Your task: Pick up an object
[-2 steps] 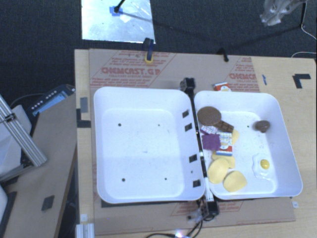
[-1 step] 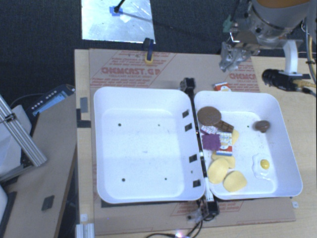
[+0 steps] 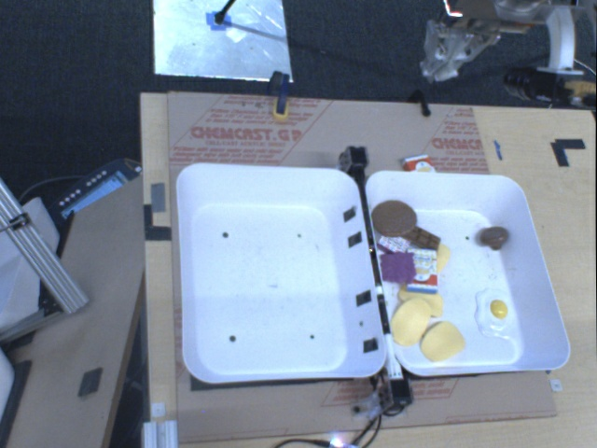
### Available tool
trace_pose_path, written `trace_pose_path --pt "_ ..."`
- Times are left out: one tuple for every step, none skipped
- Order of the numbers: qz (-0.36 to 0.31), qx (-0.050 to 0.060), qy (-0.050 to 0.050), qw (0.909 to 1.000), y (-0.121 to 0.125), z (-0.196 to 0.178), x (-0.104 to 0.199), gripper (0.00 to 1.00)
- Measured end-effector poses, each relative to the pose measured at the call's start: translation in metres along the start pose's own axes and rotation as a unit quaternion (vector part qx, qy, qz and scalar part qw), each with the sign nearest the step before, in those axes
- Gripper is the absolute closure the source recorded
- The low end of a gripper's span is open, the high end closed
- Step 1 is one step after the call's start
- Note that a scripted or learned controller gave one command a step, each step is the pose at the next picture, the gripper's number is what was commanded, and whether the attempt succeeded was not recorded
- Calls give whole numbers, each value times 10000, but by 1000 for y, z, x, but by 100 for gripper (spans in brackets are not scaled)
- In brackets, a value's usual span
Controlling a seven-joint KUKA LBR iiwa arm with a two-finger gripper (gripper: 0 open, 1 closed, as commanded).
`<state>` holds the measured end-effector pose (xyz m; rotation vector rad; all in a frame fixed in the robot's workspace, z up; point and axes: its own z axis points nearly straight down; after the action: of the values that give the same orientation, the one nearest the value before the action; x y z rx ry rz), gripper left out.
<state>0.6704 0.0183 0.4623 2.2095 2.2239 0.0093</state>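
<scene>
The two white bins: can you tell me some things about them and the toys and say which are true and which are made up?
1. The fried egg lies in the right bin. True.
2. The left bin is piled with toys. False: the toys all lie in the right bin.
3. The brown round cookie lies near the wall between the two bins. True.
4. The hand is down inside the right bin. False: it hangs high above the bench's far edge, away from the toys.
5. The purple piece sits in the toy pile, beside the two yellow chips. True.
6. The small brown lump lies on top of the egg. False: it lies apart, farther back.
</scene>
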Motion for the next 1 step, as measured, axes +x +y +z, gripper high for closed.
trace_pose_path --pt "-3 111 5 9999 -10 208 37 100"
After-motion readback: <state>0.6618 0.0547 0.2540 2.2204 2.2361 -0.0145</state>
